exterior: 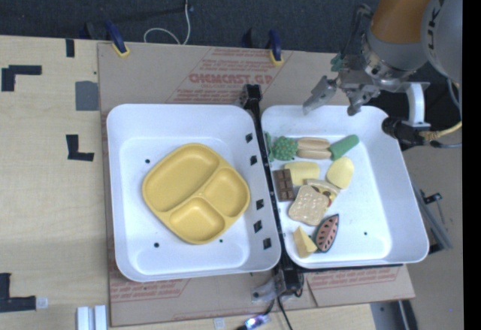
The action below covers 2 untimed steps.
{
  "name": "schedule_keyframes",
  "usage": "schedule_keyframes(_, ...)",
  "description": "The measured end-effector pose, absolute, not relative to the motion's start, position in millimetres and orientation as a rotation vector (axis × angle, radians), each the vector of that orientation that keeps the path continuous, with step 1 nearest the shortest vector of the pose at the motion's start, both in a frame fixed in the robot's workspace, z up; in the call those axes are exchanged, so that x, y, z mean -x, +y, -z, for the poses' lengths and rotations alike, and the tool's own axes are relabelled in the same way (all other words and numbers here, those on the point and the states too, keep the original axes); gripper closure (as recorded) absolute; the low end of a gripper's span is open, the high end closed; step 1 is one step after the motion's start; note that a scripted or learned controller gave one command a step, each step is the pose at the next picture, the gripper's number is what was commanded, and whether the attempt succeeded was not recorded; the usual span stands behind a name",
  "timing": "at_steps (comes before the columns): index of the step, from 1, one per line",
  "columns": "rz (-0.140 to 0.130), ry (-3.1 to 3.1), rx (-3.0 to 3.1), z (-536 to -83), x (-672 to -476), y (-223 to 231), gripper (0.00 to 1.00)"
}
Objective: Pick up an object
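With the pincer open and empty above the far edge of the right white bin, I judge the small yellow plastic lemon-shaped toy lying mid-bin light, stiff and slippery, best pinched across its narrow middle.

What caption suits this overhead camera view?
Robot claw open above toy food in the right bin; yellow plate in the left bin.
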State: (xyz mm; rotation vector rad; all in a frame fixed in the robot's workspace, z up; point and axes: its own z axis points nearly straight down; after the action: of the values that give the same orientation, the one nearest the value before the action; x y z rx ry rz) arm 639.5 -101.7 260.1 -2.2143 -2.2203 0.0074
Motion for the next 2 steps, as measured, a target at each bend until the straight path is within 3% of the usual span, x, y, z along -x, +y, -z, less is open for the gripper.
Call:
schedule_keyframes(1,-0.013,-2.213,2.217,-154,-641.3,-166,0.0)
schedule_keyframes(2,0.001,-2.221,2.22,-94,-626.3,-218,0.0)
